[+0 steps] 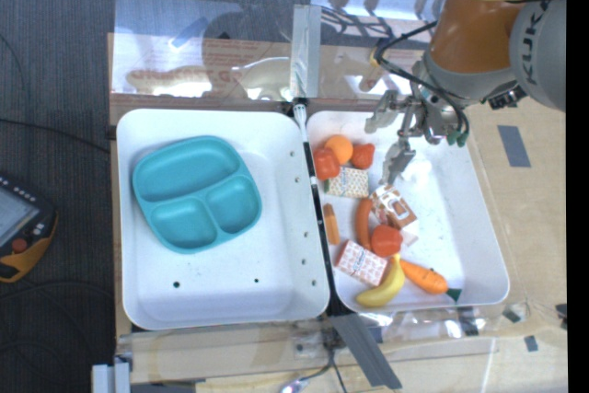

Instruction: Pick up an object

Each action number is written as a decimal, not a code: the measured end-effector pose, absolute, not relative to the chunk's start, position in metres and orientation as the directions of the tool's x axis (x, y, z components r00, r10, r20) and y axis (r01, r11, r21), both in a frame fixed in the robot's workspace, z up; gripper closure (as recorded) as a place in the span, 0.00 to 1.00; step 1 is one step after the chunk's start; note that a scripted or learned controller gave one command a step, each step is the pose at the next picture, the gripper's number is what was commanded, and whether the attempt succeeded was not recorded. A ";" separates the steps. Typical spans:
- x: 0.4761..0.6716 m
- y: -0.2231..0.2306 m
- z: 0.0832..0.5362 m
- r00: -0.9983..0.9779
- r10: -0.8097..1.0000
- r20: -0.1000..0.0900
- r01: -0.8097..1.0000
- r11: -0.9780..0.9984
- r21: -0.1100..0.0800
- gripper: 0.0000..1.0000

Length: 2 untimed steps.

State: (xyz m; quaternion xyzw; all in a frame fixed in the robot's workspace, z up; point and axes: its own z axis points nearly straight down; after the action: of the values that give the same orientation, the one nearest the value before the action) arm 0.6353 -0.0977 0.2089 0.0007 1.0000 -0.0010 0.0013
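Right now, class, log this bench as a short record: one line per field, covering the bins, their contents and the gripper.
left bin: holds a teal divided plate
right bin: holds a pile of toy food
near edge of pile: banana beside a carrot
far edge of pile: orange
middle of pile: red tomato
gripper: above the right bin's far half, open, holding nothing
arm: reaches in from the right
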 end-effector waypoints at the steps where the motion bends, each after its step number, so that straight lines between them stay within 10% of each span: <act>1: 0.592 -0.111 0.104 -0.999 -0.042 -0.022 -0.042 0.999 -0.004 0.00; 2: 0.536 -0.104 0.100 -0.997 -0.068 -0.046 -0.068 0.998 -0.012 0.00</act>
State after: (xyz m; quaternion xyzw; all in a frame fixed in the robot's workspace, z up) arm 0.5361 -0.1041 0.0998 -0.0340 0.9991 -0.0054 0.0232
